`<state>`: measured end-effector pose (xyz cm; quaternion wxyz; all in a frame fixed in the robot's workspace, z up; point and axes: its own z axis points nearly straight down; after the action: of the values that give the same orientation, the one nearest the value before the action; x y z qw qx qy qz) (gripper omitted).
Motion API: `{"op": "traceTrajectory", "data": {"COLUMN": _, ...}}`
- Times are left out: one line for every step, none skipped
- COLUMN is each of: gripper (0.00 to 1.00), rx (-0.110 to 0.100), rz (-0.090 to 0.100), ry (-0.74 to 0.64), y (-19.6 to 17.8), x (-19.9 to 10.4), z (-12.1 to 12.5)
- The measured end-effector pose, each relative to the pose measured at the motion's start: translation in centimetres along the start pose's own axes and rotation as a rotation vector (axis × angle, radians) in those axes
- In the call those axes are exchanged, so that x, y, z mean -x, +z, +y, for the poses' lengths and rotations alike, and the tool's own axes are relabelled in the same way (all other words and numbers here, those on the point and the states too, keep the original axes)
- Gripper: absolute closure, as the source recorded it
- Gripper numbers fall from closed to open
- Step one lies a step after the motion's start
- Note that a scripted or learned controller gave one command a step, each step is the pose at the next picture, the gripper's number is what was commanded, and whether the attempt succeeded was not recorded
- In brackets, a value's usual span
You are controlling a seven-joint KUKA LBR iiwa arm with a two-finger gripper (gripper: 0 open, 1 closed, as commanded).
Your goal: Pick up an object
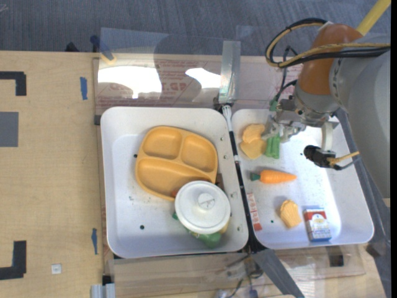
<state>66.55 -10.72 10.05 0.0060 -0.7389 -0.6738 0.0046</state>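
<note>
**Left bin** (118,166), well left of the jaws.
- Orange divided plate (177,157).
- White lidded cup (203,205), overlapping the plate's near edge, with a green scrap (212,238) under it.

**Right bin** (350,194).
- Yellow lump (251,141), just left of the jaws.
- Green piece (273,146), right at the jaws' tip, whether touching or just clear cannot be told. It is the likely pick.
- Carrot (277,177), near, on the camera side of the jaws.
- Yellow chunk (289,214) and small red-and-blue box (317,223), farther toward the camera and slightly right.

**Gripper** (279,134): low in the bin's far left corner, above the green piece. The jaws' opening cannot be told, and no hold is confirmed.

**Step (judged):** reach complete, grasp pending.

**Next move calls for:** closing on the green piece alone, clear of the yellow lump beside it, then a straight lift.
</note>
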Motion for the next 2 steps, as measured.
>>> {"op": "traceTrajectory", "data": {"gripper": 1.0, "rx": 0.019, "rz": 0.001, "ry": 0.24, "y": -8.6, "x": -4.2, "z": -1.1}}
{"op": "traceTrajectory", "data": {"gripper": 1.0, "rx": 0.018, "rz": 0.003, "ry": 0.578, "y": -12.7, "x": -2.7, "z": -0.3}}
